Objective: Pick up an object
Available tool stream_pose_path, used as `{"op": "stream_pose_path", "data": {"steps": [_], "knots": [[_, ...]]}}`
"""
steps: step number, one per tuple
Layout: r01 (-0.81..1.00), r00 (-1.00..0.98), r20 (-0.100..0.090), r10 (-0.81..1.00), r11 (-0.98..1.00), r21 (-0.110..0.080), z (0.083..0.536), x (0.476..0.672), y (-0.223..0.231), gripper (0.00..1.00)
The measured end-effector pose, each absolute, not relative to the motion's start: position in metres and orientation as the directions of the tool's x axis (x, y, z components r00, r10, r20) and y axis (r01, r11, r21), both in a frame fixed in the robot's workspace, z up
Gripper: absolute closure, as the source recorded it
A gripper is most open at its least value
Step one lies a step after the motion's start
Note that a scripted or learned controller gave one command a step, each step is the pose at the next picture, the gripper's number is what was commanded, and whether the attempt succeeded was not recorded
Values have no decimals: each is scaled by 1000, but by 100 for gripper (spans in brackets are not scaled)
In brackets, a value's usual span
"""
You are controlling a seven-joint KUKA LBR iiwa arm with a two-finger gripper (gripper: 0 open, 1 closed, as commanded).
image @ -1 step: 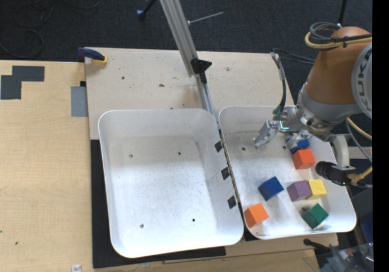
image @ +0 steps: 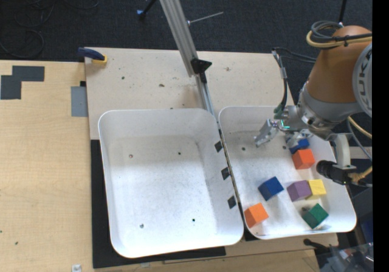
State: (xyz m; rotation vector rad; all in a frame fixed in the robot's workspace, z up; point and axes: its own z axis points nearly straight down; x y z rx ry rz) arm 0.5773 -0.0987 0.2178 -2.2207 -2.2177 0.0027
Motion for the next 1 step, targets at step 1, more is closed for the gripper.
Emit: {"op": "stream_pose_path", "data": {"steps": [1], "knots": [[1000, -1, 1, 1000, 1, -10, 158, 569, -104, 0]]}}
